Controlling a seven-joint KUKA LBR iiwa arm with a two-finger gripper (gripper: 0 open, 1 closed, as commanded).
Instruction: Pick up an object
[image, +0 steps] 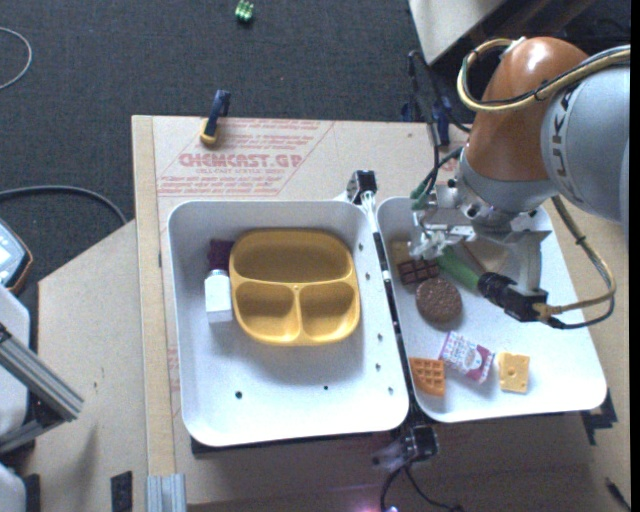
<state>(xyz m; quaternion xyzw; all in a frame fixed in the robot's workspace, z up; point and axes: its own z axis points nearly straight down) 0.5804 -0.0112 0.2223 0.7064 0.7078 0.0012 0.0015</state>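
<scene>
My gripper (432, 240) hangs low over the back left of the right bin (560, 385), just above a brown chocolate bar (418, 271). A green object (462, 268) lies right beside the fingers, partly hidden by the wrist. In front of these lie a round brown cookie (438, 301), a waffle (428, 376), a pink and white carton (467, 357) and a cheese wedge (514, 372). I see nothing between the fingers.
The left bin (200, 400) holds a yellow divided plate (294, 284), a small white bottle (218, 296) and a dark purple item (220, 251) at its left. A black cable plug (510, 295) trails from the arm over the right bin.
</scene>
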